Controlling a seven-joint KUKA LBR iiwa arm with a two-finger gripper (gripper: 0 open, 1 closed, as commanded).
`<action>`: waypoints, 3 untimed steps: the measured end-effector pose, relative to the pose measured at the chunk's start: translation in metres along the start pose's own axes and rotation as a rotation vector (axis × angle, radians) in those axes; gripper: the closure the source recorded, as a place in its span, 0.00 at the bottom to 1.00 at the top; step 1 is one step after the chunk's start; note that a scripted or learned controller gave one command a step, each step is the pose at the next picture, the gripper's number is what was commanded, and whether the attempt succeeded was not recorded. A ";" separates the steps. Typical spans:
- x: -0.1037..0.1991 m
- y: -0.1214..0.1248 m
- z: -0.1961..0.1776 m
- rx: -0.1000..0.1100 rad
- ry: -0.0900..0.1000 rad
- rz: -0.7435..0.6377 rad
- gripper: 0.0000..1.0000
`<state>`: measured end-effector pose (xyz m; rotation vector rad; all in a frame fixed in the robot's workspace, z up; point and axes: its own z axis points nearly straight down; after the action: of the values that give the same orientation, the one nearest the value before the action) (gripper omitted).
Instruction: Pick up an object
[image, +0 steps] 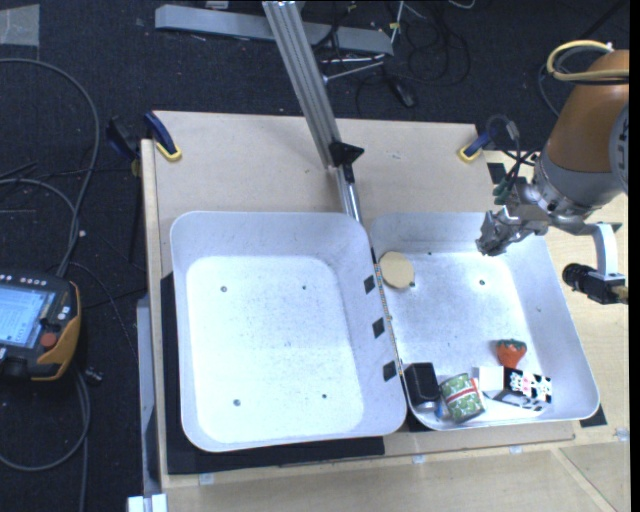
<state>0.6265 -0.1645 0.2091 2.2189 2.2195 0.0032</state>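
bench (250, 170) carries two white bins side by side, clamped at its far corners by yellow-handled clamps (165, 150), likely so nothing shifts under contact. left bin (270, 340) is bare speckled floor. right bin (540, 290) holds all the candidates. arm (590, 120) reaches in over the right bin's far right corner, gripper (497, 240) hanging just above the floor there, well apart from every object. can't tell the hand's state at this size, and nothing visible in it. pick targets: tan round disc (397, 270) sits alone by the left edge of the right bin near the divider, the easiest grab in my view since it has open floor around it. the rest crowd the near edge: black block (420, 380) at the near left corner, green-wrapped can (461, 396) just beside it, black-and-white patterned box (526, 388) toward the near right corner, small red strawberry-like piece (511, 352) just behind that. cluster probably risks finger collisions.
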 end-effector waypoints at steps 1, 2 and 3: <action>0.058 -0.009 0.004 0.003 0.002 -0.004 1.00; 0.109 -0.010 0.008 0.004 0.002 -0.003 1.00; 0.159 -0.009 -0.007 0.003 0.002 -0.003 1.00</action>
<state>0.6169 -0.0053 0.2160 2.2174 2.2258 0.0022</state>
